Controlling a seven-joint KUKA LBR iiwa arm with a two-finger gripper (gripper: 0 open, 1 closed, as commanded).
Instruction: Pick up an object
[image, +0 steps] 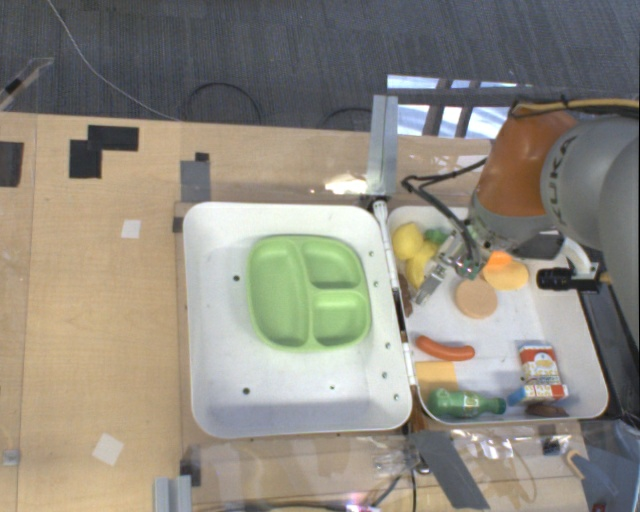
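Green plastic marks the divided plate (305, 292), which lies in the middle of the left bin (215, 400) on the pale wooden worktop (90, 330). The right bin (580, 345), just beside the plate's bin, carries the loose objects. The gripper (440, 272) hangs over that bin's upper left part, its metal fingers (428, 285) slanting down toward the wall nearest the plate; whether they are parted or closed cannot be told, and nothing is clearly seen between them. Just above the gripper lies a yellow lemon-like fruit (408, 242), with a second yellow piece (417, 270) touching the fingers' side. To the gripper's right sit a tan round disc (477, 299) and an orange-yellow piece (506, 274). Farther from the gripper, toward the bin's near wall, lie a red sausage (445, 349), a yellow block (435, 373), a green bottle (465, 403) and a small red-and-white carton (539, 368).
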